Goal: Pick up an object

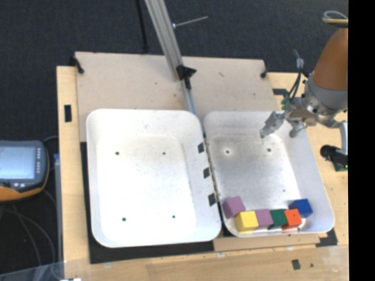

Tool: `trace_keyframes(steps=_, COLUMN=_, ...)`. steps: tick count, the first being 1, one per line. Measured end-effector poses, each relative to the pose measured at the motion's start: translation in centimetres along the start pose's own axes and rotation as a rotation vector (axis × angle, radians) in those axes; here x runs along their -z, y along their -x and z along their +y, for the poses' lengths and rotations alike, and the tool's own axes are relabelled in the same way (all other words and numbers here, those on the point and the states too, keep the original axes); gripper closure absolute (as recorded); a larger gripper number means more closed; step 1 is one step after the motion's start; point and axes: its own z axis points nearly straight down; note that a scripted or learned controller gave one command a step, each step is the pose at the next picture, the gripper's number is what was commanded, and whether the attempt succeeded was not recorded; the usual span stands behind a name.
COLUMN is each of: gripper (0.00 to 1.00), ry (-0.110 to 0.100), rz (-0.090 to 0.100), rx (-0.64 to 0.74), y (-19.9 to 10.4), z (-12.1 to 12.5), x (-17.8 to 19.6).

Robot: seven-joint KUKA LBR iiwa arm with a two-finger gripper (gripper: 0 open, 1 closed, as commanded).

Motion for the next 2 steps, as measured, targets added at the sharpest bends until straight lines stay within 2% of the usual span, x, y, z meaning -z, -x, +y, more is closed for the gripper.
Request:
trace_keyframes(steps=1, gripper=0.00, ry=0.006, rz=0.002, rx=0.000, y=-4.0, z=1.9, x=3.3)
trace_keyframes(steps=2, gripper=0.00, ry=0.011, rz=-0.003, rx=-0.009, y=2.4, z=2.4, x=22.6)
